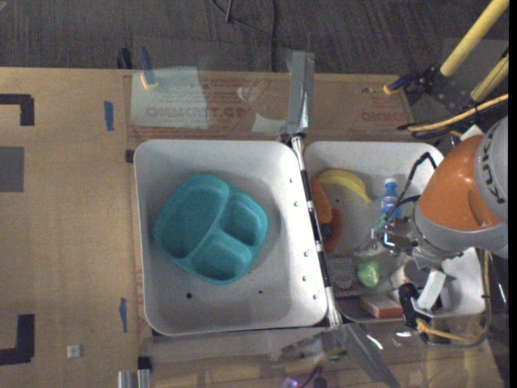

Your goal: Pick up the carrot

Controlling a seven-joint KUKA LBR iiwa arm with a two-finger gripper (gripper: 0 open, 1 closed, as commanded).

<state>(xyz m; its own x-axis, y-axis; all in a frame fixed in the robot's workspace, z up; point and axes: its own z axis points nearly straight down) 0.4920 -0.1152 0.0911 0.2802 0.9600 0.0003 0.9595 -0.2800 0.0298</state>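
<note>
Over the right bin (420, 153), the fingers (386, 241), their spread impossible to tell, hover with the carrot (322, 204) to their left, apart.

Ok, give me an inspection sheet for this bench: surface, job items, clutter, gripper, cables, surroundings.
Surface: wooden bench with two white bins; left bin holds a teal tray.
Job's things: carrot lies against the left wall of the right bin.
Clutter: banana, blue bottle, green fruit and a red item in the right bin.
Gripper: arm hangs over the right bin; finger state cannot be told.
Cables: black cable at the arm; dark cables on the floor.
Surroundings: blue tape, clear sheet, yellow poles.
</note>
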